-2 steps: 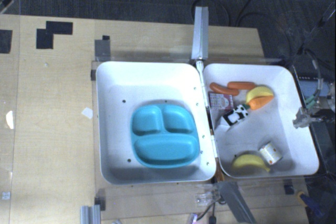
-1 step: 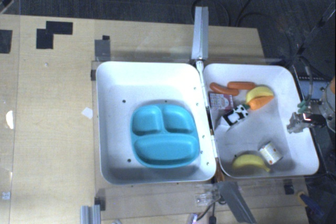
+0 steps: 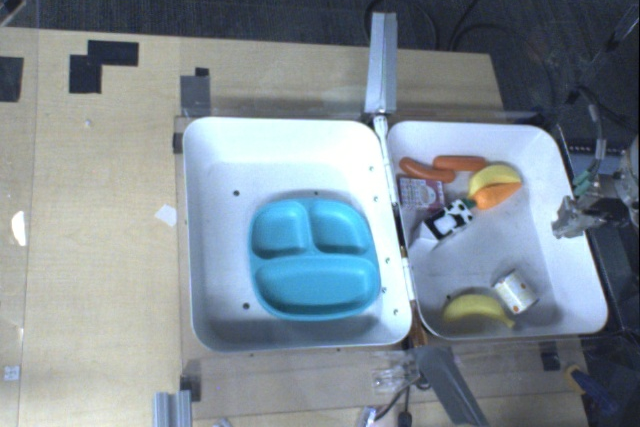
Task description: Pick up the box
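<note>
**Approach stage: tool at the right bin's edge, box not yet reached**

You have the table [image 3: 100, 215] carrying two white bins side by side. The left bin [image 3: 215, 165] holds a blue divided tray [image 3: 315, 257], lying flat near its middle. The right bin [image 3: 560, 265] holds the clutter you must work around.

In that right bin, you see a yellow banana [image 3: 475, 309] near the front wall, with a small pale cylinder [image 3: 515, 292] just beside its right end. Towards the back lie an orange sausage-like piece [image 3: 458, 162] and a second one [image 3: 424, 171], then a yellow and orange fruit shape [image 3: 495, 185]. A small black-and-white item [image 3: 450, 217] sits near the bin's left wall.

The box [image 3: 417, 192], as best you can judge, is the flat reddish-purple carton lying against the left wall of the right bin, between the sausage pieces and the black-and-white item, touching or nearly touching both.

The tool [image 3: 580, 215] sits at the right rim of the right bin, well apart from the box. You cannot tell from this view how wide it stands; nothing shows between its tips.

You are at the approach step. The next move calls for travel across the bin to the left, then a descent onto the box that avoids the black-and-white item and the bin wall crowding it.
</note>
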`<state>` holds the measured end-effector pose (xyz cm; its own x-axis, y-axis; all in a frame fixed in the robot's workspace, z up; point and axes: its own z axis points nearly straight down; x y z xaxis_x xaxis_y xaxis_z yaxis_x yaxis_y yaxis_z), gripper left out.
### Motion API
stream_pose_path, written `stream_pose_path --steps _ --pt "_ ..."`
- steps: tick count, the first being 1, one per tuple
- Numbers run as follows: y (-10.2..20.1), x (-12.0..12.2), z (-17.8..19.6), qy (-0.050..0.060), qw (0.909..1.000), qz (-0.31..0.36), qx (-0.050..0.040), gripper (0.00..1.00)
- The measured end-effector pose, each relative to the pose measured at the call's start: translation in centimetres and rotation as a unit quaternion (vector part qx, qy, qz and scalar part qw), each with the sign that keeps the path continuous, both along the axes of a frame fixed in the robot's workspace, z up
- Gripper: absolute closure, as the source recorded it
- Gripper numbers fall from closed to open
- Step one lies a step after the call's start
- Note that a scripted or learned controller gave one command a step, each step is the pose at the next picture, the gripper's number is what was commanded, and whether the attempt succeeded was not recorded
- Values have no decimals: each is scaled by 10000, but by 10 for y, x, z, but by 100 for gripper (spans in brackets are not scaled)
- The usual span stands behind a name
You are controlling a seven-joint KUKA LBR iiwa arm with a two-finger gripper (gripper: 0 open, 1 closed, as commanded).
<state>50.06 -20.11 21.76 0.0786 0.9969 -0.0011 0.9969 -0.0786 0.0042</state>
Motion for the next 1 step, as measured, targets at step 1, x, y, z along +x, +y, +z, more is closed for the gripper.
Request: stream_pose_path --steps 1 --pt "1 -5 -42 11 10000 4 4 100"
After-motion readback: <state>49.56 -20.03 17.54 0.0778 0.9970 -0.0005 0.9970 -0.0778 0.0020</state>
